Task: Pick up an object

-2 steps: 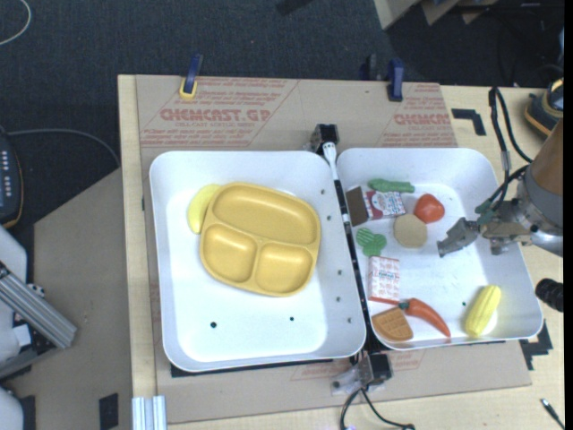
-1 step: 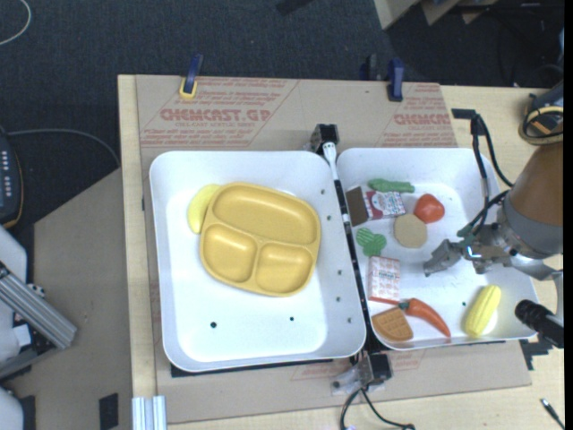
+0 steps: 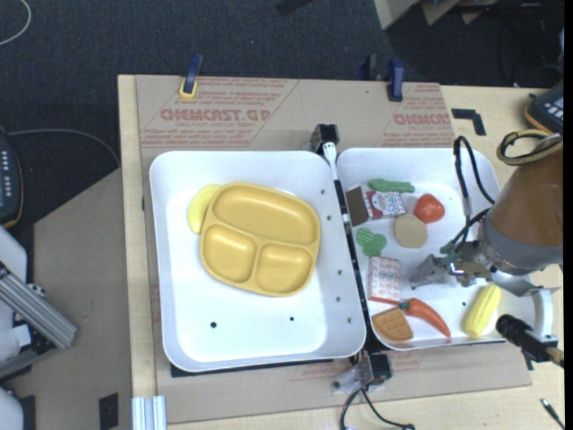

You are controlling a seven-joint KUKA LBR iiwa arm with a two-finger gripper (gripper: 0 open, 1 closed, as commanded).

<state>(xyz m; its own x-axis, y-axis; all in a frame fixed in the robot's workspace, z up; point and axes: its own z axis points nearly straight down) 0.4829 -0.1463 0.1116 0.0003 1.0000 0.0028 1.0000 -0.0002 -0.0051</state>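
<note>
Relative to the shallow white right bin [image 3: 358, 164], an orange plastic carrot [image 3: 428, 314] and yellow toy corn cob [image 3: 482, 309] are seen at its near edge. The jaws [image 3: 428, 271] are poised just above the carrot, slightly parted, nothing gripped. A red toy tomato [image 3: 430, 208] is placed farther back.
</note>
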